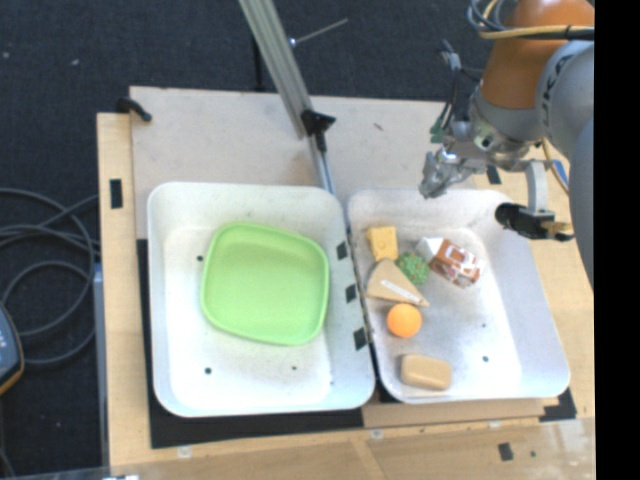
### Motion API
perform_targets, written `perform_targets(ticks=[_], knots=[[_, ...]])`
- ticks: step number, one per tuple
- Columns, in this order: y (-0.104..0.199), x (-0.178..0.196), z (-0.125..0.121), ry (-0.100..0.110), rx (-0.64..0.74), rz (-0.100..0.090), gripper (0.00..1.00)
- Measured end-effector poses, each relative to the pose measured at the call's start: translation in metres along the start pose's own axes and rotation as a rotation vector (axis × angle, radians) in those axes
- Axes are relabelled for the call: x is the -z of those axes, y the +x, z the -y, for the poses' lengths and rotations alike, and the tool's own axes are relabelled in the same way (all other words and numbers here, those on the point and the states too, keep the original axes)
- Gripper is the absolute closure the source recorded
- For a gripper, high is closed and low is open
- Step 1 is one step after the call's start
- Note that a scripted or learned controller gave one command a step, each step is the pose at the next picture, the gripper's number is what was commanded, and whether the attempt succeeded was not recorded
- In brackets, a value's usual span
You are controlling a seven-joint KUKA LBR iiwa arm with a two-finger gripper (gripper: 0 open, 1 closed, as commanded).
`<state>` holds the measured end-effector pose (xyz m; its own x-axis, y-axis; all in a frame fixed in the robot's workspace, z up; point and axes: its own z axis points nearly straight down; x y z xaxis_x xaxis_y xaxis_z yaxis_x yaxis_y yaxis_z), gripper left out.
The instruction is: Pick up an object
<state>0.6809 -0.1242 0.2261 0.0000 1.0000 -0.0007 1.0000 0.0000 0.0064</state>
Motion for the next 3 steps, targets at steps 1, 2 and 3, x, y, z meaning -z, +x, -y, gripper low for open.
perform_targets(ticks=[1, 2, 3], knots=[[-0.001, 0.049, -0.001, 0.001, 0.0, 0.0, 1.0], [0.054, 0.051, 0.002, 0.005, 0.003, -0.001, 1.0], [0.107, 0.046, 0.018, 0.006, 0.003, -0.001, 1.0]])
